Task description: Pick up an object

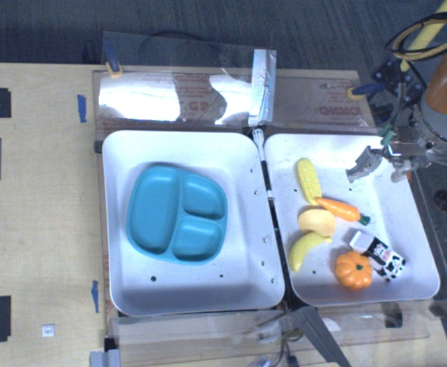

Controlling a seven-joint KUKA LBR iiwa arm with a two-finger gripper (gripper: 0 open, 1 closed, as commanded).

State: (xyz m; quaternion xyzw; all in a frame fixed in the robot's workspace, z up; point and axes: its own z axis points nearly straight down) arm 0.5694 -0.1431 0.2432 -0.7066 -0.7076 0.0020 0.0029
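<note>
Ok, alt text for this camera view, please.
A grey arm's two-finger gripper hangs over the right white bin, which holds yellow toy corn, an orange carrot and an orange pumpkin. The left white bin holds a blue divided plastic plate.

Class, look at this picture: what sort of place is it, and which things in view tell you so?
Most likely a robot test bench in a lab. A robot arm with a gripper reaches over two white bins; one holds a blue divided plate, the other toy food such as corn and a carrot.
</note>
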